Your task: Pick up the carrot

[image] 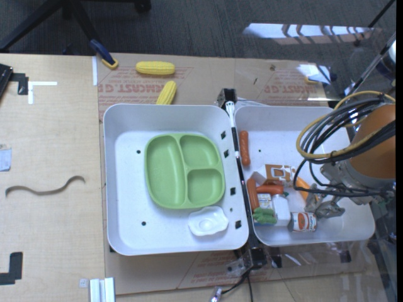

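- Small can (304,222), red-and-white label unreadable, lies in the right bin (352,231).
- Gripper (324,205) hovers just beside; whether it pinches anything, cannot tell.
- Carrot (244,148) lies near the left wall.

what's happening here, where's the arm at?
The arm's gripper is down in the right bin, near its front right part, beside a small can. Nothing visible between its fingers. The carrot lies apart from it, along that bin's left wall, so it's not picked up yet. More toy food is piled at the bin's front left. The left bin holds a green divided plate and a small white dish.
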Controlling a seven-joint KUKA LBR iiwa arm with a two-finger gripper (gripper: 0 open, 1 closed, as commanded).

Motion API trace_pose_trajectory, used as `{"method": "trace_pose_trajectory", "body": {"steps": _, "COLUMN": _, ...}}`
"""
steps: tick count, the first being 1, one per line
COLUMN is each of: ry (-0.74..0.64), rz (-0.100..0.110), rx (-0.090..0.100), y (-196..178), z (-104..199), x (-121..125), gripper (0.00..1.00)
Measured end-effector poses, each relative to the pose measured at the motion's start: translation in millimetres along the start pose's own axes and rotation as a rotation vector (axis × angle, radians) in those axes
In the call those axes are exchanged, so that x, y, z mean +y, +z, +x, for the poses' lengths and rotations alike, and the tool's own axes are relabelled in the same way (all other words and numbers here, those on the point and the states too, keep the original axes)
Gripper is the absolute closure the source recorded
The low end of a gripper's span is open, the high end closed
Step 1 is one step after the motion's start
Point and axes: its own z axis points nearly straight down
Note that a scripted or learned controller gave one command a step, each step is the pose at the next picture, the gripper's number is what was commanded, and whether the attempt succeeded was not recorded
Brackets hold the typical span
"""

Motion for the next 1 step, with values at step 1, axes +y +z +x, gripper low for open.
{"method": "trace_pose_trajectory", "body": {"steps": 1, "ry": -0.002, "rz": -0.004, "rx": -0.002, "y": 0.4, "z": -1.5, "x": 1.7, "gripper": 0.00}}
